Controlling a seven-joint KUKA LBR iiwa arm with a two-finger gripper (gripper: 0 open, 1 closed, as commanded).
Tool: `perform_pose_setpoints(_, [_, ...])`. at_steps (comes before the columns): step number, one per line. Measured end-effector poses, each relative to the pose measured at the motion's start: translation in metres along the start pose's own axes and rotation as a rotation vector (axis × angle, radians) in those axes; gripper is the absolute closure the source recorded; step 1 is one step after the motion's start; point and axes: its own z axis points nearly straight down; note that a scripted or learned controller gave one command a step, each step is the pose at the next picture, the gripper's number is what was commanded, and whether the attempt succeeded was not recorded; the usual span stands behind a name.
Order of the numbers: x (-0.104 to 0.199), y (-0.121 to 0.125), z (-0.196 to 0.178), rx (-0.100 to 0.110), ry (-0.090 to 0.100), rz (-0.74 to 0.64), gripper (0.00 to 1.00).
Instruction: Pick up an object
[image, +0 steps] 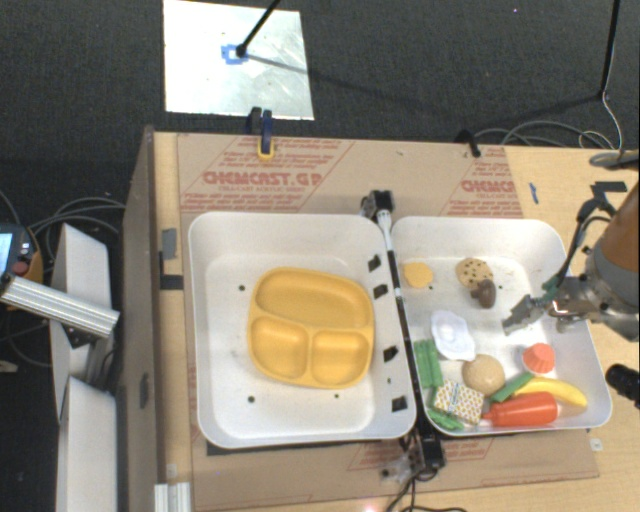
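Desk (330, 165) carries two white bins side by side. Left bin (225, 260) holds a yellow divided tray (308, 327). Right bin (540, 245) holds toy food: yellow disc (418, 274) and chocolate-chip cookie (473, 271) near the far wall, brown lump (485, 293) just beside the cookie, white fried egg (452, 335) mid-bin, potato-like tan ball (483, 374), green strip (428, 365), checkered cracker (459, 401), red pepper (523, 409), banana (557, 391), small orange cup (539, 357). Arm reaches in from the right; jaws (535, 308) hover over the bin's right side, above the orange cup, nothing seen between them. Cannot tell how far they are parted.
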Motion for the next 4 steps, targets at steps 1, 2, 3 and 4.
perform_pose_setpoints(1, [0.037, 0.107, 0.073, -0.004, 0.002, -0.008, 0.0])
perform_pose_setpoints(2, [-0.016, 0.109, 0.094, -0.001, -0.002, 0.004, 0.0])
perform_pose_setpoints(3, [0.033, 0.114, 0.117, -0.001, 0.001, -0.004, 0.0])
perform_pose_setpoints(4, [-0.017, 0.101, 0.092, -0.002, -0.002, 0.005, 0.0])
